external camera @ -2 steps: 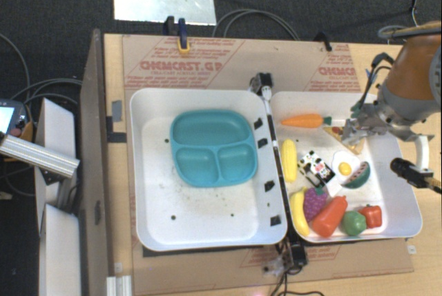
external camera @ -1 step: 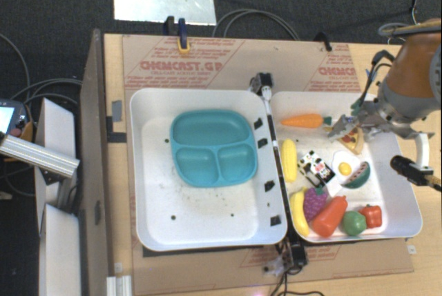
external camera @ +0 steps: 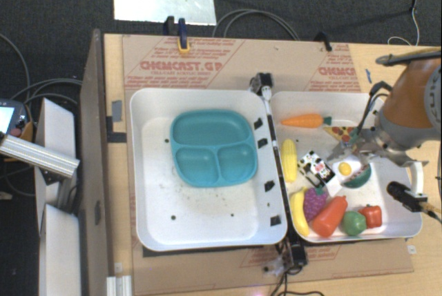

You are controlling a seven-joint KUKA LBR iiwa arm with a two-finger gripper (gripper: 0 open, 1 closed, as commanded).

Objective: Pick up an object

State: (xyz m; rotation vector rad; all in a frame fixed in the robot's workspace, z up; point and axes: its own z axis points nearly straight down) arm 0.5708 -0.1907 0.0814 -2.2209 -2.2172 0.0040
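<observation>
The right bin (external camera: 404, 222) holds several toy foods. An orange carrot (external camera: 302, 121) lies at the back with a pizza slice (external camera: 339, 130) beside it. A corn cob (external camera: 289, 158) and a banana (external camera: 298, 210) lie along the left wall. A black-and-white toy (external camera: 315, 168), a fried egg (external camera: 345, 168) and a green-rimmed slice (external camera: 358, 179) sit in the middle. Purple grapes (external camera: 315, 201), a red pepper (external camera: 331, 215), a green piece (external camera: 353, 222) and a small red piece (external camera: 372, 216) lie at the front. My gripper (external camera: 352, 148) hangs low over the bin's middle, just above the fried egg.
The left bin (external camera: 155, 219) holds a teal divided plate (external camera: 213, 148). The arm's grey body with its orange band (external camera: 413, 98) covers the right bin's far right corner. Black clips (external camera: 264, 125) run along the wall between the bins. Cables lie behind the bench.
</observation>
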